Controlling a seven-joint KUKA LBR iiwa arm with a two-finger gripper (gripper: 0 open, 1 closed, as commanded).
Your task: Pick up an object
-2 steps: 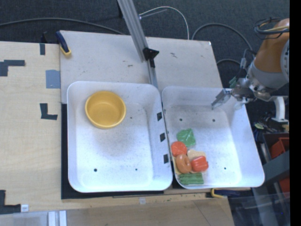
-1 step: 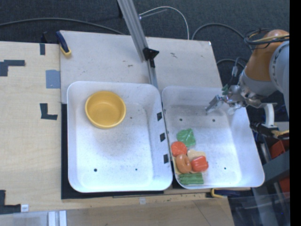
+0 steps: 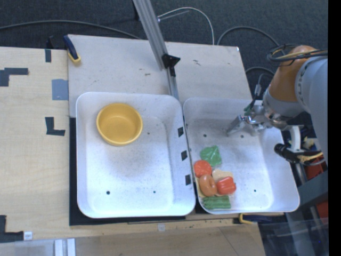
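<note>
- Where the tabletop carries them, 2 shallow white bins sit side by side, their inner rims touching along the middle.
- The left bin holds 1 yellow bowl, upright in its upper left part, well apart from everything else.
- The right bin holds a cluster of small items near its lower left corner: a green piece at the top, an orange-red round one just below it, an orange ring-like one, a pale item, a red block and a green flat one at the bottom, all touching or nearly so.
- The grey arm with its orange band reaches in from the right over the right bin's upper part.
- The gripper points down-left above bare bin floor, well apart from the cluster; nothing is between its fingers, and I cannot tell whether they are spread or pressed together.
- A slanted metal pole crosses the tabletop toward the bins' junction.
- Cables loop over the dark floor behind.
- A blue and yellow tool lies at the tabletop's upper left corner.
</note>
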